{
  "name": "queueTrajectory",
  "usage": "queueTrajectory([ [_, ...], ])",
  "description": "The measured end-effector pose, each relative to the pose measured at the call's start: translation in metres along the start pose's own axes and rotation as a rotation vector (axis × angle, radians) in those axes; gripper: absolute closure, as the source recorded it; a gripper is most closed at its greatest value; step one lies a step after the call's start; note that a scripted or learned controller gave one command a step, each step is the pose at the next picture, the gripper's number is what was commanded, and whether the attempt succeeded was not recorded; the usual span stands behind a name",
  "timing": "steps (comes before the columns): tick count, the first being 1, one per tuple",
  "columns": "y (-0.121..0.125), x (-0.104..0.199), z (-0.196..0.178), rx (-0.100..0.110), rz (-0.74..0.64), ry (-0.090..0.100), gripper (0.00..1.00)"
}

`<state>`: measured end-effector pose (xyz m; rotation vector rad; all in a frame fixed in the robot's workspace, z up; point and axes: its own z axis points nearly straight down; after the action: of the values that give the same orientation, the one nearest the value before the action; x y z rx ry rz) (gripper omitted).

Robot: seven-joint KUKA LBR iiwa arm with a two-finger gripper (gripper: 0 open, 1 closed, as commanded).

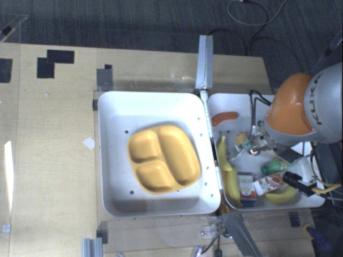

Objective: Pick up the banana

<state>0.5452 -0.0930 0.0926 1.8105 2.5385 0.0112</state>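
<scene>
Nearest the lens, a smooth yellow moulded tray (163,158) with three rounded wells sits in the left bin (112,143). Right of that tray, a curved banana (229,174) lies along the right bin's (225,103) left wall. Gripper (252,146) hangs beyond it, over clutter; finger spread cannot be judged.

Even, bright overhead light, soft shadows, glare streak at left edge, slightly soft focus
</scene>
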Motion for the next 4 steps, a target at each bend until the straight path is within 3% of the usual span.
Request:
queueTrajectory([
  [1,0.003,0.003,-0.011,-0.004,-0.004,0.005,1.00],
  [2,0.046,0.060,-0.093,0.016,0.319,0.011,1.00],
  [3,0.045,0.060,-0.093,0.016,0.319,0.011,0.00],
  [4,0.005,0.104,-0.094,0.018,0.271,0.012,0.00],
])
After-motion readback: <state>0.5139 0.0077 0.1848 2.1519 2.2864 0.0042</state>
